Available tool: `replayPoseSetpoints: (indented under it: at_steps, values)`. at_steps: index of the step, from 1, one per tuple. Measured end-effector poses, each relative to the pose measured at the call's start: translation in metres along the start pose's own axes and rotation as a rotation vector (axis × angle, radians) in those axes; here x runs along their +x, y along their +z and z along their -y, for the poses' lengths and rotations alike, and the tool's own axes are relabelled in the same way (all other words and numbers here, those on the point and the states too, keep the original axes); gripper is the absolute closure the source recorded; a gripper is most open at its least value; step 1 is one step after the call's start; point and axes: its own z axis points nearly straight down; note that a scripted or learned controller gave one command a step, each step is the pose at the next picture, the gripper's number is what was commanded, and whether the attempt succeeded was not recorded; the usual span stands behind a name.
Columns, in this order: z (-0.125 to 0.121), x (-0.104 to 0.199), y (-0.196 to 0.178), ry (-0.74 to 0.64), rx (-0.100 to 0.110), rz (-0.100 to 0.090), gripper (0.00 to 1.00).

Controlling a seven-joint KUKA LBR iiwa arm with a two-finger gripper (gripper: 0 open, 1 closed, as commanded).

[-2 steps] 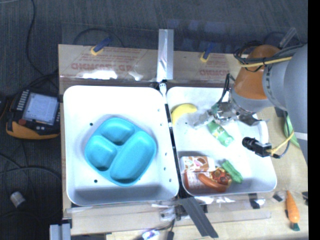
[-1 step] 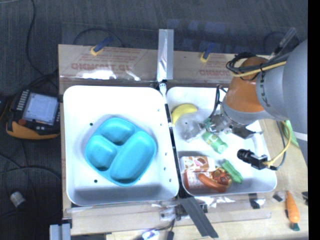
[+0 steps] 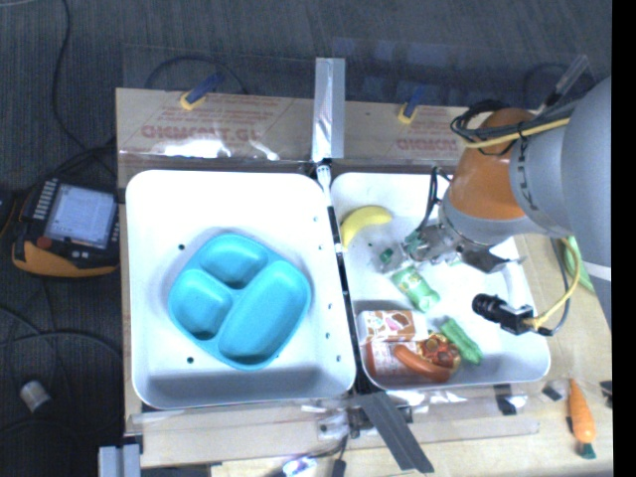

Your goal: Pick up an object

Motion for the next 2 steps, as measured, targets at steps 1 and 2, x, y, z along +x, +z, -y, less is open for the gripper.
replayPoseSetpoints:
  at_steps: [1,2]
  values:
    - [-0.081,0.025,-0.1,0.018,0.014,0.0,1.0]
    - [-0.081,0.027,-0.085,-0.052,0.015,0.001,1.0]
